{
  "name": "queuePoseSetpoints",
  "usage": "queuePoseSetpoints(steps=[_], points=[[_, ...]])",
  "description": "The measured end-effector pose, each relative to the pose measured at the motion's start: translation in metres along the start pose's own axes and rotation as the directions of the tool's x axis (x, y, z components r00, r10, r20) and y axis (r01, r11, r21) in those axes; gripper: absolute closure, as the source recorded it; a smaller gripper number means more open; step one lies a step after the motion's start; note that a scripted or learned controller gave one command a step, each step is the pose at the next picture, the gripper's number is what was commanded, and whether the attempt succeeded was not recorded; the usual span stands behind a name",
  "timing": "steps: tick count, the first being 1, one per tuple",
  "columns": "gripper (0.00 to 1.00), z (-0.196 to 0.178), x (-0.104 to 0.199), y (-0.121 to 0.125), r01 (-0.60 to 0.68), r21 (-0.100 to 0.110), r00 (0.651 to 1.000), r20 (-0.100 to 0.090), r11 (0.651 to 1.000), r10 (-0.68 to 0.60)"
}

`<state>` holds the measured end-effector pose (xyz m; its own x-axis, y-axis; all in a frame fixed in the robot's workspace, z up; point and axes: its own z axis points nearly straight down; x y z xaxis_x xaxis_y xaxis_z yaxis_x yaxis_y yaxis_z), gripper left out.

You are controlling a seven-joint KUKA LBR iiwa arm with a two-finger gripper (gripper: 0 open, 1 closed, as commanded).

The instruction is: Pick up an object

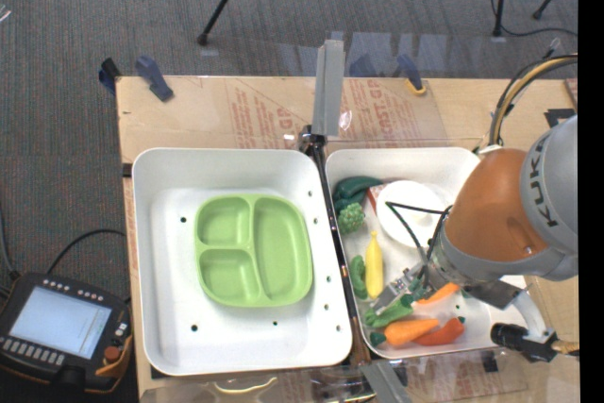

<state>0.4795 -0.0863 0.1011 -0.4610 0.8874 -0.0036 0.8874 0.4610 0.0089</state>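
The right bin (469, 159) holds several toy foods: a yellow banana (375, 263), a broccoli floret (351, 218), a dark green vegetable (353, 187), an orange carrot (410, 331), a red pepper (450, 331) and a green pod (391, 310). My gripper (404, 286) is low in this bin, just right of the banana and above the green pod. The arm's orange band (495, 212) covers the bin's right part. Nothing is visibly held.
A white plate (408, 208) lies at the back of the right bin, partly under the arm. The left bin (160, 203) holds a green divided plate (253, 249). A grey upright post (328, 90) stands behind the bins' shared wall. A teach pendant (61, 326) lies on the floor at lower left.
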Motion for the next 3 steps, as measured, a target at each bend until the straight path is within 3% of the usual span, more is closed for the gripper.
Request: queuePoseSetpoints(steps=[1,2,3], points=[[0.0,0.014,-0.003,-0.004,-0.003,0.011,1.0,-0.006,1.0,0.003],[0.0,0.015,0.002,-0.004,0.084,0.013,0.996,-0.009,0.996,-0.084],[0.0,0.014,-0.098,-0.056,0.103,0.009,0.995,-0.006,0.995,-0.103]])
